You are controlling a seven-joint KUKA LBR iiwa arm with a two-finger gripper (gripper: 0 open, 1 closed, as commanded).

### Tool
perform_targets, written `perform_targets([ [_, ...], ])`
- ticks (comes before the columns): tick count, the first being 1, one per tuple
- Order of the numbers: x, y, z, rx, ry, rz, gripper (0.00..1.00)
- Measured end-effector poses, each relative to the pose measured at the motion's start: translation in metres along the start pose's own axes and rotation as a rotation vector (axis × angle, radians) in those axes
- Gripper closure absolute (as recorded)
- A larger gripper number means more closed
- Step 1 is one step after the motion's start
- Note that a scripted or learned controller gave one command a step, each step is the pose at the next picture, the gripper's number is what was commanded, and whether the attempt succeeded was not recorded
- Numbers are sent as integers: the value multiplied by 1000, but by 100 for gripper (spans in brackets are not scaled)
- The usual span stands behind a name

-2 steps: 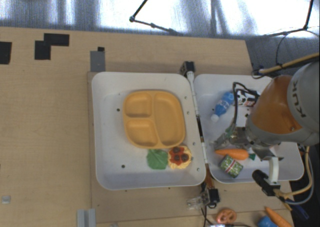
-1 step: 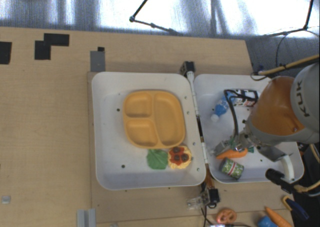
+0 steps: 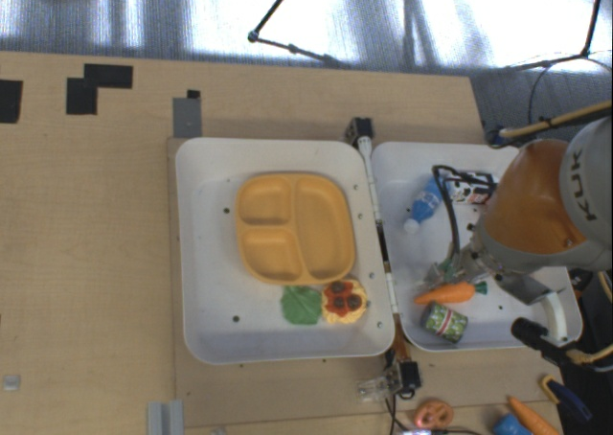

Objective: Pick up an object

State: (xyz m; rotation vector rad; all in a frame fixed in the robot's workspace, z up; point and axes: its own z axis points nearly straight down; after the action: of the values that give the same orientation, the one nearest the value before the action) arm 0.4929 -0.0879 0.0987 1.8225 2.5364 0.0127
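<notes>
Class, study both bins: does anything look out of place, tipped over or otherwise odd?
Mostly tidy. The can lies on its side near the front of the right bin, beside the carrot. The bottle also lies flat. Outside the bins, a pretzel sits on the bench.

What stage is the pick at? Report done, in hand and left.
Done: the arm has reached into the right bin, and the gripper sits low beside the carrot. In hand: nothing visibly between its fingers; carrot, can and blue bottle lie on the bin floor. Left: grasp and lift.
</notes>
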Motion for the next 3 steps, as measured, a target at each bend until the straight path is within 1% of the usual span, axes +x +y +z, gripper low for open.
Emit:
perform_targets([
  [1, 0, 0, 0, 1, 0, 0, 0],
  [2, -11, -7, 11, 7, 6, -115, 0],
  [3, -12, -5, 0, 1, 1, -114, 100],
])
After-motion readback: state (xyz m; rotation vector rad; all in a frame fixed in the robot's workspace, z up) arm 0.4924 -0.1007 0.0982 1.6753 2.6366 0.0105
